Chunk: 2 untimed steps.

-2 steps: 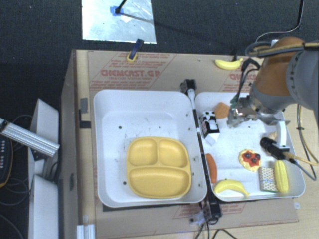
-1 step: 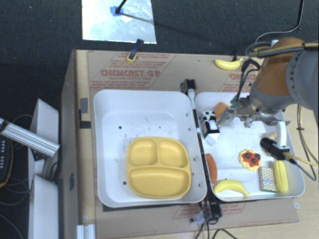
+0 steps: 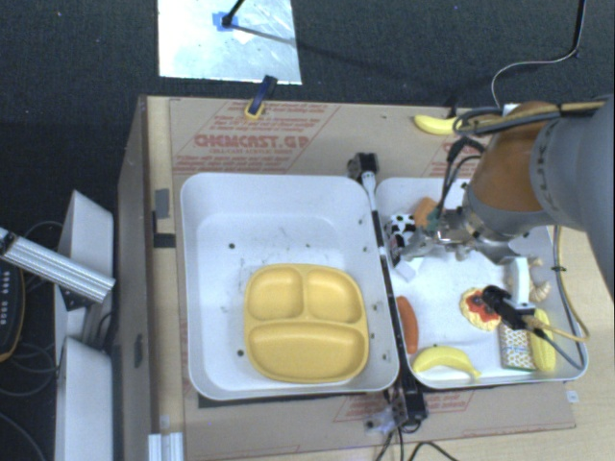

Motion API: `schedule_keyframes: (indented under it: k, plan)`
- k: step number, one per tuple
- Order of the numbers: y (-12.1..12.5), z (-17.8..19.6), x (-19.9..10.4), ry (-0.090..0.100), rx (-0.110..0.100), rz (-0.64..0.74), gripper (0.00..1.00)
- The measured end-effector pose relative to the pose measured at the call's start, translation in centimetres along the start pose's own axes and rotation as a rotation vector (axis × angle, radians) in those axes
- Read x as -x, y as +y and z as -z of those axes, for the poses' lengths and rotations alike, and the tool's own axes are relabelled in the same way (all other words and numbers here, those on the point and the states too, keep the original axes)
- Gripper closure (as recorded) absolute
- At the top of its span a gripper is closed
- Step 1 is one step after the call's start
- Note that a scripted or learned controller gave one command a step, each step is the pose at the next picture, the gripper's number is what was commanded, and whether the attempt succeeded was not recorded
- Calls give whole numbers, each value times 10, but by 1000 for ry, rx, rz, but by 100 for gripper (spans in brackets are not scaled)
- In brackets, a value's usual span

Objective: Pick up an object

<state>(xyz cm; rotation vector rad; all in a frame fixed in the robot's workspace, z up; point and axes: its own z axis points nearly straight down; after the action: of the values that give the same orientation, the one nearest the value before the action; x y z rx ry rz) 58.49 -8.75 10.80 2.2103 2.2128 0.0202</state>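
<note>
The arm (image 3: 538, 176) hides much of the right bin (image 3: 437, 339), and the gripper (image 3: 423, 241) is too blurry to tell how it stands. It hangs low at the bin's far left, beside a small black-and-white thing (image 3: 401, 225). A yellow banana (image 3: 444, 360) lies at the near edge.

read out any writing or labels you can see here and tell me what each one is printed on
"CHEMCAST GP": large red letters on the brown protective sheet under the bins.
Smaller red print above and below that line, and repeated along the sheet's front edge: too blurred to read.
Small patterned box in the right bin: markings illegible.
</note>
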Motion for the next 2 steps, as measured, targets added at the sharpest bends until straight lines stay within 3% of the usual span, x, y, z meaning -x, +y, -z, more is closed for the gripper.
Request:
schedule_keyframes:
  k: [1, 2]
  plan:
    - [34, -5, -3, 0, 12, 1, 0]
    - [80, -9, 1, 4, -4, -1, 0]
